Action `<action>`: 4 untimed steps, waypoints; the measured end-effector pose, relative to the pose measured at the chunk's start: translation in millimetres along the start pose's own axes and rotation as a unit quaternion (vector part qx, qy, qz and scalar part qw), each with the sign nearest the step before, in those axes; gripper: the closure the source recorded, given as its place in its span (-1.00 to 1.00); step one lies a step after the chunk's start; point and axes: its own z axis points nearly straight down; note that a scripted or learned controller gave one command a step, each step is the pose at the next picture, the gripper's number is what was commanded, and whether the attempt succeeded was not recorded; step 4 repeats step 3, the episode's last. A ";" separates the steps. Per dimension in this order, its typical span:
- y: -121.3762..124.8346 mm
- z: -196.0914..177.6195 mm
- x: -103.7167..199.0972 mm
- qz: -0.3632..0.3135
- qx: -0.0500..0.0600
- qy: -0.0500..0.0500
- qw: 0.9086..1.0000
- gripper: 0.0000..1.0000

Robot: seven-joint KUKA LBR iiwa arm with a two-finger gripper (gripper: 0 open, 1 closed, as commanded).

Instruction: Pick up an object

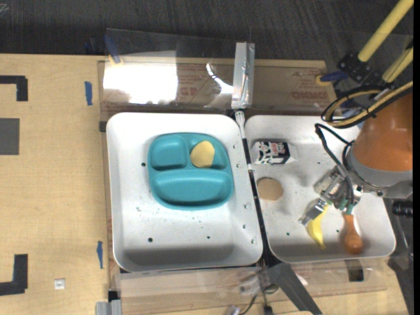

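The gripper [326,202] hangs low over the right bin [295,241], and the thing to watch is the banana [317,230] — it lies just below the fingertips and a touch to their left, close enough that its upper end seems to meet them; whether it is touching or merely beside I cannot tell; its long axis runs nearly straight away from the jaws, tilting slightly rightward as it goes down; how far the jaws stand apart I cannot make out, the metal and cabling blur together there, and nothing shows clearly between them; my read is that the banana is the likeliest target, and the jaws would need to straddle its narrow width, not its length; just right of the jaws lies an orange-handled tool [352,233], roughly parallel to the banana and near enough to be nudged — that is the crowding risk; off to the left sits a tan round cookie [269,189], and beyond it up-left a small black-and-white carton [271,152], both well apart; far left, in the other bin [131,241], a teal tray [190,182] holds a yellow lump [203,153].
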 end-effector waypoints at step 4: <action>38.0 45.8 -12.8 -0.087 -0.003 -0.007 0.996 -1.00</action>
